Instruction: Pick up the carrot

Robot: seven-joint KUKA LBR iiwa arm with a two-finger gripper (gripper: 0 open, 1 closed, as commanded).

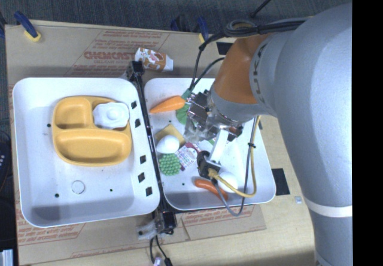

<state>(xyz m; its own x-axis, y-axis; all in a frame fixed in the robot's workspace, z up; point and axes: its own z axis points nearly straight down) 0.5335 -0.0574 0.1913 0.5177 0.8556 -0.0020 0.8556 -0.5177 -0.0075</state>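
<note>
The carrot (pixel 167 104), orange and tapered, lies near the far left corner of the right bin (pixel 264 189), its tip pointing left toward the divider. My gripper (pixel 195 125) hangs below the orange-banded wrist, low over the middle of that bin. It is just right of the carrot's thick end and slightly nearer the front. The wrist and its cables cover the gripper's tips. Nothing is visibly held.
Around the gripper lie a green leafy piece (pixel 182 114), a yellow piece (pixel 169 132), a white egg (pixel 167 144), a green cluster (pixel 170 165) and an orange item (pixel 207 185). The left bin (pixel 36 199) holds a yellow divided tray (pixel 90 145). A small package (pixel 153 59) sits behind the bins.
</note>
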